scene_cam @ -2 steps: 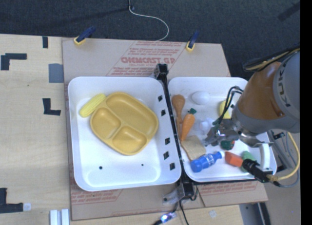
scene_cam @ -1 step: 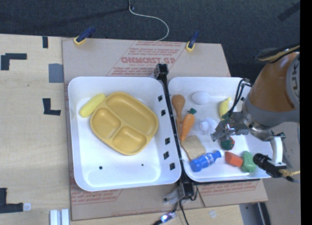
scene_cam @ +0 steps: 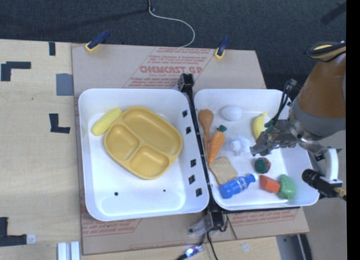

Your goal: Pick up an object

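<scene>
While the gripper (scene_cam: 264,143) hangs low over the right side of the right bin (scene_cam: 247,93), whether its fingers stand wide or narrow cannot be told from this slant, since the dark wrist hardware hides them, and nothing can be seen held between them. Nearest candidates for the pick are the banana (scene_cam: 258,124) just to its left against the upper part of the bin, and the dark green ball (scene_cam: 262,165) just below it. Further left lie the white egg (scene_cam: 230,112), two carrots (scene_cam: 215,143), a slice of bread (scene_cam: 224,169) and the blue bottle (scene_cam: 236,185), with a red piece (scene_cam: 269,184) and a green piece (scene_cam: 287,187) touching each other near the lower right corner. To do this step well, I would judge it best to settle on one target that stands apart from its neighbours; the green ball looks free on all sides, though being round it may roll out of a poor grasp, so the fingers should straddle its middle and come straight down before closing. The banana sits close to the arm and may be awkward to line up along its short axis. Over in the left bin (scene_cam: 135,211), the yellow tray (scene_cam: 144,140) and the corn cob (scene_cam: 106,121) beside it are well apart from the arm.
</scene>
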Robot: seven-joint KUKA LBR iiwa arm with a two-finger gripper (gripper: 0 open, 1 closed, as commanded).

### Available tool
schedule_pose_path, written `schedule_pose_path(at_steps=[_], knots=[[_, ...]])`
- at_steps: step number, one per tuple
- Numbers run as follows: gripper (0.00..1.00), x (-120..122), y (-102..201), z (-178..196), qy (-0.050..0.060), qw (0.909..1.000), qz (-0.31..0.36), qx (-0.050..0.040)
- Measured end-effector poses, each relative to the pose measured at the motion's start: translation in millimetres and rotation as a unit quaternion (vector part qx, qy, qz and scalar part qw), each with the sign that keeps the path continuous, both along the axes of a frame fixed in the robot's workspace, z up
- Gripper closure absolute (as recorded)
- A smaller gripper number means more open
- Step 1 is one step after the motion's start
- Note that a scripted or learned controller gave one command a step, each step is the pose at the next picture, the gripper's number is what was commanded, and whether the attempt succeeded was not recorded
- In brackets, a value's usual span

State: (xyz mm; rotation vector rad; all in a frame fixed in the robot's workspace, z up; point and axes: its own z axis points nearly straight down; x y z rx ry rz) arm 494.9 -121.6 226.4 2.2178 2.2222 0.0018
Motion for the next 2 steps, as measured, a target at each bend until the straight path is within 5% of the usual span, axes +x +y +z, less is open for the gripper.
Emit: schedule_pose_path(at_steps=[2], knots=[[1.0,61,88,-9,0.001,1.0,0.001,0.0006]])
